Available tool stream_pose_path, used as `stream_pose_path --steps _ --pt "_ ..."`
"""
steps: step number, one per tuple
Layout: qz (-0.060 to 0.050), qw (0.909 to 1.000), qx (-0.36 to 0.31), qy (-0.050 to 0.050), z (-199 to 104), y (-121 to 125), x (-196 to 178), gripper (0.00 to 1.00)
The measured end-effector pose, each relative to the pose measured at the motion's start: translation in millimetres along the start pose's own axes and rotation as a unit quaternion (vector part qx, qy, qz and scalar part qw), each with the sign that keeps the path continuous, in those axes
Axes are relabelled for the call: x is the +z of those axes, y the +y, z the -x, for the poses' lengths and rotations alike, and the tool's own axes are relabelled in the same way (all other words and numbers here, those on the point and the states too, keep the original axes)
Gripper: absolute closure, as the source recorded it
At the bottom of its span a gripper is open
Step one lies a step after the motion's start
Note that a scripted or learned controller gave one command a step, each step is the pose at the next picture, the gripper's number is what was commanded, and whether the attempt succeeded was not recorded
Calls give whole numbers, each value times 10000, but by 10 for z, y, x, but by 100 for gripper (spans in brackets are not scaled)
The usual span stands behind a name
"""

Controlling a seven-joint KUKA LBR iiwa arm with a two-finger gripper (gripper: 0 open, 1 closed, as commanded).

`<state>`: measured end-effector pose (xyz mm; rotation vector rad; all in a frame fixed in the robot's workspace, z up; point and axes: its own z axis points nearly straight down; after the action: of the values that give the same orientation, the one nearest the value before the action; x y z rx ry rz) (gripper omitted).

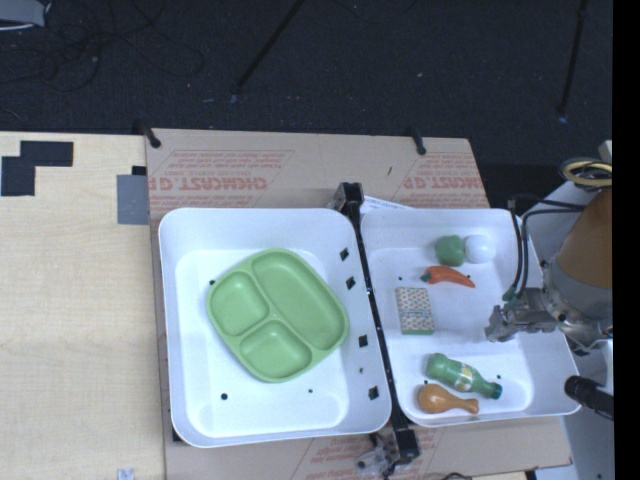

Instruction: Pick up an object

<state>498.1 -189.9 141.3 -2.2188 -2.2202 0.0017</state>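
- White left bin (190,268): seated on brown cardboard (250,168) that covers the bench; shares its right wall with the second bin.
- White right bin (400,230): just beside the left bin, separated by a black divider strip (362,288) fitted with clips.
- Grey arm (585,268): entering from the right edge, orange band above the wrist, positioned over the right wall of the right bin.
- Green three-compartment plate (275,313): lying flat at the centre of the left bin, clear of all four walls.
- Gripper (505,325): located at the right side of the right bin, above the bin floor, apart from every object; finger state cannot be told from this view, nothing seen between them.
- Green bottle (462,375): lying on its side near the front edge of the right bin, cap end toward the right.
- Orange-brown gourd-shaped piece (445,400): just in front of the bottle, touching or nearly touching it, close to the front wall.
- Patterned rectangular block (414,309): near the centre of the right bin, toward the divider side.
- Orange carrot-like piece (449,277): behind the block, lying across the bin.
- Green ball (450,249) and white ball (479,248): side by side near the back right corner, touching each other.
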Motion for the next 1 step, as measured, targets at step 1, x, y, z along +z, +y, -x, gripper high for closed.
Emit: stream_pose_path --steps 1 --pt "7 10000 -3 -4 55 -25 -592 100"
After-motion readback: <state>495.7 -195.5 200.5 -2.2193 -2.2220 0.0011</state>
